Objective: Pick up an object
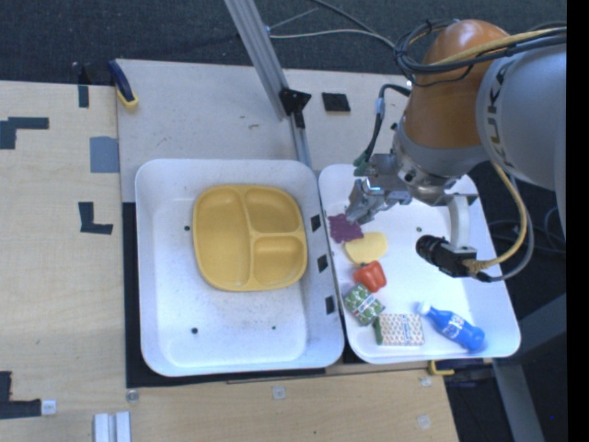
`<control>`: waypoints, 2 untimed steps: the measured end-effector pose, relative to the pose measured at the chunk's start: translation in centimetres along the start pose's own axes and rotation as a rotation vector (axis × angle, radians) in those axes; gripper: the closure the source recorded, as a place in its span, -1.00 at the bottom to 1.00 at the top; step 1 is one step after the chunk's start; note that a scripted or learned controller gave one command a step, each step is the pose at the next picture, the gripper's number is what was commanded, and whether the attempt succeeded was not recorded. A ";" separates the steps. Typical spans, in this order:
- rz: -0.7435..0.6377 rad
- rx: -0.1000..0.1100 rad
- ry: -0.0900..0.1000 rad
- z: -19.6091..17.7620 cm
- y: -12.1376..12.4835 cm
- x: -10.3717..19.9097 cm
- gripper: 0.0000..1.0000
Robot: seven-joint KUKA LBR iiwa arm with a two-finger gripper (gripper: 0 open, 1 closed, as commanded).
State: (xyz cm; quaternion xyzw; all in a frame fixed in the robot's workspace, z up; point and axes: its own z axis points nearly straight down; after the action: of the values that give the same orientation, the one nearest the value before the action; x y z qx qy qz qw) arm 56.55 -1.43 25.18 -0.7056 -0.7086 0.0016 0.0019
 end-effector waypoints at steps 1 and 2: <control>-0.001 0.000 0.000 2.0 -1.5 4.8 1.00; -0.002 -0.001 0.001 1.8 -4.0 8.8 1.00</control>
State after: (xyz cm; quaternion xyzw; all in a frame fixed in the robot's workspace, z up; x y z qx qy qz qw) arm 52.50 7.40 23.38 -0.7051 -0.7091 0.0010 0.0020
